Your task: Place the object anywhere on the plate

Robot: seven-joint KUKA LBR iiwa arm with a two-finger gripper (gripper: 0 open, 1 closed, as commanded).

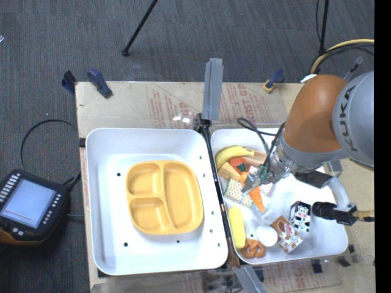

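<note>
Camera view: cardboard-topped bench [153,105] on dark carpet [61,29].

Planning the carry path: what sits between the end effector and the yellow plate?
In the camera view, between the end effector and the plate lie a patterned block and the bins' adjoining rims; then bare bin floor.

Two white bins [104,163] sit side by side. The left one holds one yellow plate [164,197] with three compartments; one banana [231,154] lies in the right bin.
</note>
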